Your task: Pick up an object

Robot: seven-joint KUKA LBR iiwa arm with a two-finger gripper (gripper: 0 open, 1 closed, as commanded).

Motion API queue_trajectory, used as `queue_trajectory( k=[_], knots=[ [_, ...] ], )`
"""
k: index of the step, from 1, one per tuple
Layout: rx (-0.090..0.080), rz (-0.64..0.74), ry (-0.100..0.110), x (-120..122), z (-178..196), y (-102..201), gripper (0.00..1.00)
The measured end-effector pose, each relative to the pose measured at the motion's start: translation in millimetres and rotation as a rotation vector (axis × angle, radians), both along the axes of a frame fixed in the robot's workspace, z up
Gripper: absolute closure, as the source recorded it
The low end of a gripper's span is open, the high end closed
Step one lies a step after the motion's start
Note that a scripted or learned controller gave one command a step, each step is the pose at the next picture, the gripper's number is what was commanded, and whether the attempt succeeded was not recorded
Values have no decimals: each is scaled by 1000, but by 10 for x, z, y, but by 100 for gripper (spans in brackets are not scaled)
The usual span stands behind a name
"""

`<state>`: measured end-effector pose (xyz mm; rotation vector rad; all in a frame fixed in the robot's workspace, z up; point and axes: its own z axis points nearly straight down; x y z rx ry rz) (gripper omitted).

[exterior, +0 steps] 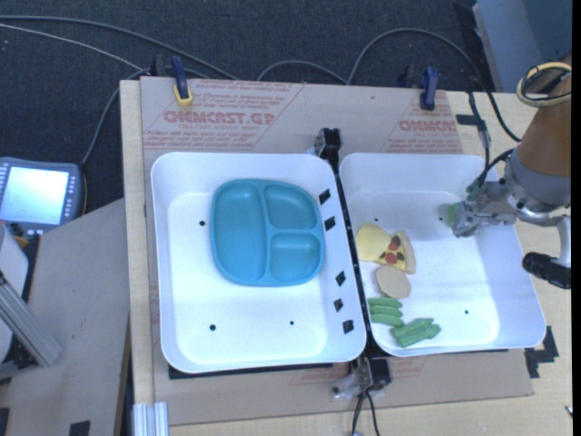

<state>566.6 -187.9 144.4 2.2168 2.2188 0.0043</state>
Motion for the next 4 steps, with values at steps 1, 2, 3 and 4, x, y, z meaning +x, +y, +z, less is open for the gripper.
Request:
queue_trajectory(
  k=[1, 2, 3, 4],
  knots=[
    [0, 0, -1, 17, 545, -3, 100],
    [5, 7, 6, 62, 595, 645, 100],
    [5, 6, 7, 141, 559, 1149, 100],
    [5, 6, 4, 122, 713, 1683, 100]
  ],
)
